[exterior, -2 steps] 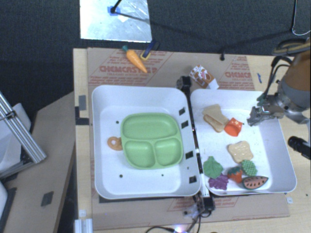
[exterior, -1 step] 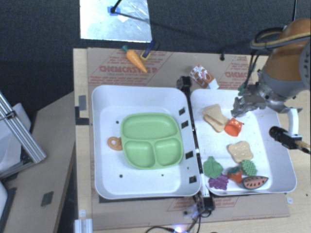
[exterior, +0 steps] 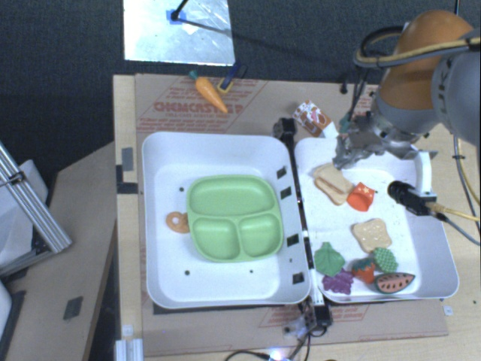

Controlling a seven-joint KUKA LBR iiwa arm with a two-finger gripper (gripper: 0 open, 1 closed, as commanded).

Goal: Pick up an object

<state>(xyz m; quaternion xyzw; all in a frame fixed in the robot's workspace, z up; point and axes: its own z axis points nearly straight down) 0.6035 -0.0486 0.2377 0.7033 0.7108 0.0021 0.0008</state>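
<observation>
You see two glossy white plastic bins (exterior: pixel 154 201), a smooth matt green plastic tray (exterior: pixel 233 216), printed brown cardboard (exterior: pixel 248 96) beneath, and crinkled shiny foil (exterior: pixel 176 21) at eleven o'clock.

1. Just one camera here, fixed above the tabletop (exterior: pixel 128 224) and looking down at a slant.
2. It sits far enough back to catch both white bins (exterior: pixel 161 153) whole.
3. The arm (exterior: pixel 421 74) enters from the right, probably partly cropped.

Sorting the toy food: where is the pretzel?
The pretzel lies in the left bin, touching the left edge of the green divided plate.
</observation>
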